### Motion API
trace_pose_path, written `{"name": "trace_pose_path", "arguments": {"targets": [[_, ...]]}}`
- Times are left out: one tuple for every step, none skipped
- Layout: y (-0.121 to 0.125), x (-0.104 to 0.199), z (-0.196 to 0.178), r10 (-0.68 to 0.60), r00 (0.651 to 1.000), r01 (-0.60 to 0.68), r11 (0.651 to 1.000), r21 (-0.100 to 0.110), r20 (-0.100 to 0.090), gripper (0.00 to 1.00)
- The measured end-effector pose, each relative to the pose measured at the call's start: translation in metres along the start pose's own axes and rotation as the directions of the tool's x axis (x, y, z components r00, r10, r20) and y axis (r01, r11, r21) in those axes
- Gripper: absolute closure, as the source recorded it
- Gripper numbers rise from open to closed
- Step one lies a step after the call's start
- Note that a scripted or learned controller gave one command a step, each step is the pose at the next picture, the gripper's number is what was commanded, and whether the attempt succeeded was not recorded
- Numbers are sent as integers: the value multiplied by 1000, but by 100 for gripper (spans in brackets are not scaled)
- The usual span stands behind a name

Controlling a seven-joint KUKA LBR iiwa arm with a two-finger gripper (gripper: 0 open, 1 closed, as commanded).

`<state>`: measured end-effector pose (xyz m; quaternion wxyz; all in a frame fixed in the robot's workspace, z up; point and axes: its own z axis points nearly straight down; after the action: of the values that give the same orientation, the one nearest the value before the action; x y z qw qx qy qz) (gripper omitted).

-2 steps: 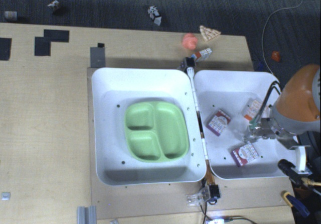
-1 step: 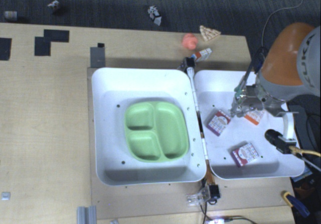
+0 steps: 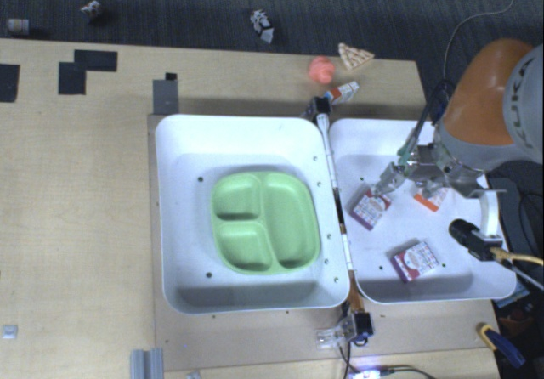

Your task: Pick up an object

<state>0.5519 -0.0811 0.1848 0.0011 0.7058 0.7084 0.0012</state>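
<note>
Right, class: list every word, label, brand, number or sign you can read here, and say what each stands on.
None can be read.
Packet beside the gripper: printing too blurred.
Second packet in the right bin: printing too blurred.
Green tray: no markings visible.

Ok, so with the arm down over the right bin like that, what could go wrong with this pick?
The gripper sits beside the upper packet, so it may close on nothing. That packet lies near the divider between the bins and could get pushed against it. The small orange item close under the wrist might be knocked aside.
</note>
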Motion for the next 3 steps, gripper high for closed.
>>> {"name": "trace_pose_path", "arguments": {"targets": [[13,-10,86,1,1000,-1,1000,-9,1,0],[14,-8,75,-1,1000,1,1000,-12,-1,100],[14,-8,75,-1,1000,1,1000,-12,-2,0]]}}
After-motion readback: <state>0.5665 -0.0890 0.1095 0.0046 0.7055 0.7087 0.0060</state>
